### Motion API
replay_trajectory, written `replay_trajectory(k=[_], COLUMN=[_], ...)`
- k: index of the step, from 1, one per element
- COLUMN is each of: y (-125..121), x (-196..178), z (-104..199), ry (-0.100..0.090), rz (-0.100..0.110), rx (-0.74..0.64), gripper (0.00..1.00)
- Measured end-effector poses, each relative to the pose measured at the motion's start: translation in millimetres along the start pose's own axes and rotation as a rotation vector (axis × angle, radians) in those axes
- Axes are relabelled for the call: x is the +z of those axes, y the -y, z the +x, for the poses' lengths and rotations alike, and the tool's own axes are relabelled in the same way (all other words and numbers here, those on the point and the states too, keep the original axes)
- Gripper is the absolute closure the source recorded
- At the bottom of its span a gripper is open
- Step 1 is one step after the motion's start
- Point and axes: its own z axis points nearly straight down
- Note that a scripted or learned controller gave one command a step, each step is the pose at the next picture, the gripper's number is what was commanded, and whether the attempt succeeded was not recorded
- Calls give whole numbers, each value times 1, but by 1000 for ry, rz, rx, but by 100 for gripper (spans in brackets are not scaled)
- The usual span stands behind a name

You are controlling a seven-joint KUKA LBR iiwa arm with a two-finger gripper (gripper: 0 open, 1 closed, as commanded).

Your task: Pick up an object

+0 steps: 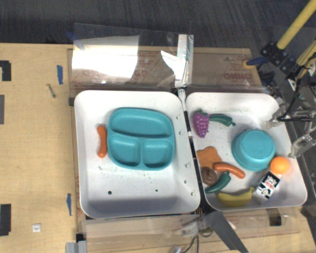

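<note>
I read this as the start: nothing is gripped yet. The gripper sits at the right bin's three o'clock rim; whether its jaws are spread I cannot tell. The orange ball, at four o'clock beside the teal bowl, lies closest, so I'd descend there.

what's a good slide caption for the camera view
Teal divided tray and carrot in left bin; teal bowl and toy food fill right bin.

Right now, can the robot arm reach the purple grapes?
Probably yes. The grapes lie uncovered near the right bin's left wall, with only a green piece touching them and nothing on top.
</note>
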Motion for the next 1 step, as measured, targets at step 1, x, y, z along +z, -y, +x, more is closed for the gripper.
replay_trajectory(k=[1], y=[-10], x=[127], z=[8], ry=[24], rz=[19], rx=[-68], gripper=[0])
